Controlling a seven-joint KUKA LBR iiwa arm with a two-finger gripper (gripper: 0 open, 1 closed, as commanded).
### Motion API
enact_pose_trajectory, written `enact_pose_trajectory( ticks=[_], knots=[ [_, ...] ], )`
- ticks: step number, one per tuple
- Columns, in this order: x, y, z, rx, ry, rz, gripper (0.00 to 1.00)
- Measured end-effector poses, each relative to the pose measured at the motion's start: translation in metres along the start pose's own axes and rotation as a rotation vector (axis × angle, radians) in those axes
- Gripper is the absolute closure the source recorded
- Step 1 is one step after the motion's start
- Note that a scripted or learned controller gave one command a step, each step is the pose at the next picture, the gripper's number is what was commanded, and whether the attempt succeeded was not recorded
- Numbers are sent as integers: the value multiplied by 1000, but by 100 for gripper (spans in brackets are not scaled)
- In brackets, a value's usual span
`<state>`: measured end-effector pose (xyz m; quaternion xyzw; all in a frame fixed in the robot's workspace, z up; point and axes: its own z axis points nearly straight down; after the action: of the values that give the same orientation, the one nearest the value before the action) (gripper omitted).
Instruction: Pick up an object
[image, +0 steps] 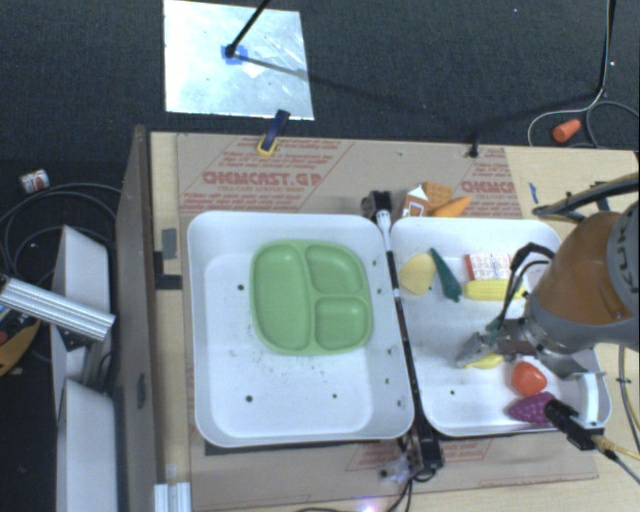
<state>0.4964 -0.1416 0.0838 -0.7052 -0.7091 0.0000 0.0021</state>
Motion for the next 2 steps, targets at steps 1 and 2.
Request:
enact_pose_trajectory(
  ticks=[1, 2],
  knots=[
    [-3, 3, -11, -6, -2, 2, 100],
    [-3, 3, -11, -6, -2, 2, 0]
  ],
)
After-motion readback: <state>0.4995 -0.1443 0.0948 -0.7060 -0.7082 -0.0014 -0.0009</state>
